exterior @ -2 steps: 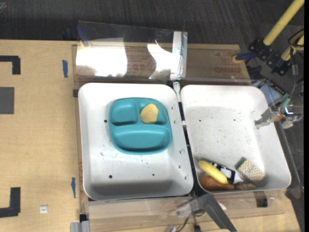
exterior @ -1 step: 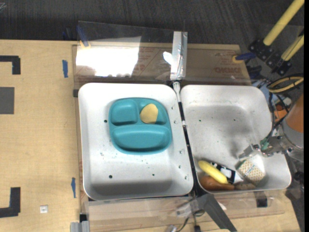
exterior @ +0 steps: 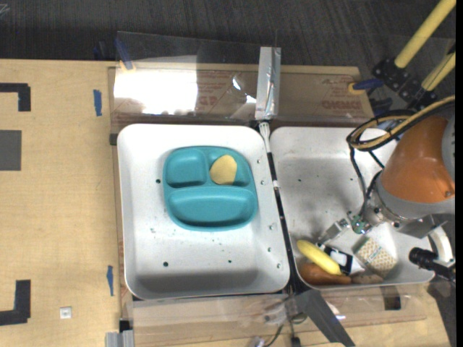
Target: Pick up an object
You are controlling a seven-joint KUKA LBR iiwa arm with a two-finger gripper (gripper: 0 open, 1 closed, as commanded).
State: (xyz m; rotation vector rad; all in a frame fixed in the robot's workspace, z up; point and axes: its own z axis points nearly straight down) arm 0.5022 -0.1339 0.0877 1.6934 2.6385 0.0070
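Tool [exterior: 354, 226] sits low in the right bin [exterior: 318, 165], under my orange wrist band; arm body covers most of it, so I can't tell its state or whether it touches anything.

Task obj: yellow banana [exterior: 319, 256], just below-left of tool, near the bin's front edge. Long axis runs diagonal, upper-left to lower-right, lower-right end toward a small black item [exterior: 340, 257]. Brown piece [exterior: 322, 273] lies right under the banana, touching it. Patterned white block [exterior: 376, 253] just below tool, to the right of the banana.

Left bin [exterior: 145, 251], well left of tool: teal divided tray [exterior: 210, 207] w/ a yellow-orange lump [exterior: 223, 170] in its upper-right compartment.

Both bins rest on a cardboard-covered table [exterior: 54, 194] w/ black and blue tape marks. Clear plastic sheet [exterior: 188, 82] stands behind the bins. Dark carpet beyond. Yellow poles [exterior: 430, 24] far above-right of tool.
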